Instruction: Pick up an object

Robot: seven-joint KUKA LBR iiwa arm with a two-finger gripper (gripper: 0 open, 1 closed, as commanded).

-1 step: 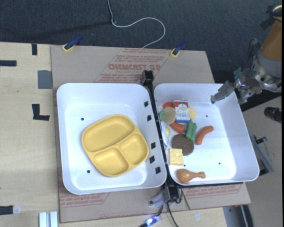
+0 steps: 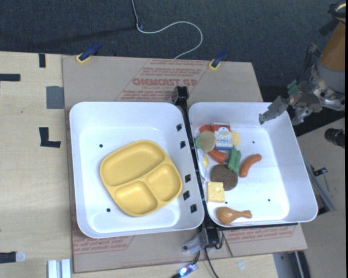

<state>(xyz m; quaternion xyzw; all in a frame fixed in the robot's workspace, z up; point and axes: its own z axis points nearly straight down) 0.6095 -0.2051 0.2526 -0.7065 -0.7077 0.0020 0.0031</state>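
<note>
A yellow divided plate (image 2: 141,177) lies in the left bin (image 2: 87,155). In the right bin (image 2: 290,172), toy foods crowd the wall at 9 o'clock, partly overlapping: a sausage (image 2: 249,164), a drumstick (image 2: 233,215) at 6 o'clock. The hand (image 2: 272,112) hovers over the rim at 1 o'clock, its grip impossible to tell.

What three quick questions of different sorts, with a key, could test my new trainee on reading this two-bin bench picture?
1. True or false: the yellow plastic divided plate lies in the left white bin.
2. Multiple choice: the brown toy drumstick lies in the right white bin near its (A) far rim, (B) near rim, (C) right wall.
3. Fill in: the claw hovers at the right bin's far ____ corner.

Key: 1 true; 2 B; 3 right.
</note>
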